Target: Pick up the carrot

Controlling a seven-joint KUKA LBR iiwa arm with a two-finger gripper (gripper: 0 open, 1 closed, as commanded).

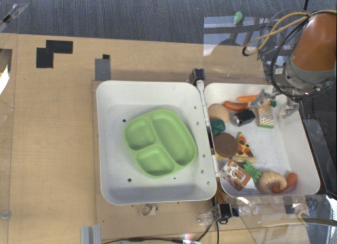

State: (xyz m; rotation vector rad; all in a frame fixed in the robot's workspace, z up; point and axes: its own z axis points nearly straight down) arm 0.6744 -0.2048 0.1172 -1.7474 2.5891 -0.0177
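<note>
Croissant (271,181) near; arm (314,48) over bin's (308,156) far-right corner

carrot (246,99) | orange, lying flat | right bin, far edge

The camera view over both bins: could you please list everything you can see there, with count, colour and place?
left bin: one, white, bench left.
divided plate: one, green, inside the left bin.
right bin: one, white, bench right.
carrot: one, orange, far end of the right bin.
sausage: one, red-orange, beside the carrot.
round cookie: one, brown, left side of the right bin.
pizza slice: one, yellow and red, beside the cookie.
croissant: one, tan, near end of the right bin.
arm: one, grey with orange band, right.
tool: one, grey, above the right bin's far end.
</note>
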